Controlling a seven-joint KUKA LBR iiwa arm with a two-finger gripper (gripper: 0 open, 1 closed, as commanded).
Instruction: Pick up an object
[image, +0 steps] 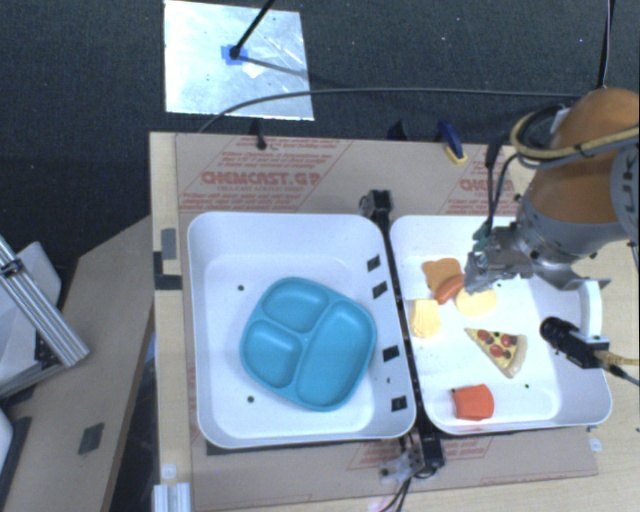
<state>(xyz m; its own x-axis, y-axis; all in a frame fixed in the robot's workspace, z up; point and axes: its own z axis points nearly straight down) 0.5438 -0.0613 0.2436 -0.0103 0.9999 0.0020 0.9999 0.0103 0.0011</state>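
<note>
Bench (262, 176): a brown board printed with red lettering; it carries two shallow white bins side by side.
Orange block (473, 402): lies at the near edge of the right bin (545, 395), well apart from the other pieces.
Blue plate (307, 342): a three-compartment plate lying flat in the middle of the left bin (215, 300); nothing lies on it.
Pizza slice (498, 348): a toy wedge with red spots, on the right bin's floor between the orange block and the end effector, its tip towards the left.
Yellow piece (426, 319): close to the divider between the bins, left of the pizza slice.
Pale yellow piece (478, 303): just below the end effector, near the reddish piece.
Reddish piece (450, 289): small and rounded, touching the orange piece (440, 270) that lies just beyond it.
End effector (478, 272): low over the far half of the right bin, just right of the orange and reddish pieces; whether it is spread or pressed together cannot be told, and nothing shows gripped in it.
Arm (575, 205): grey, with its orange band (600, 115) further back, reaching in from the right.
Silver sheet (235, 60): beyond the bench, on the dark floor.
</note>
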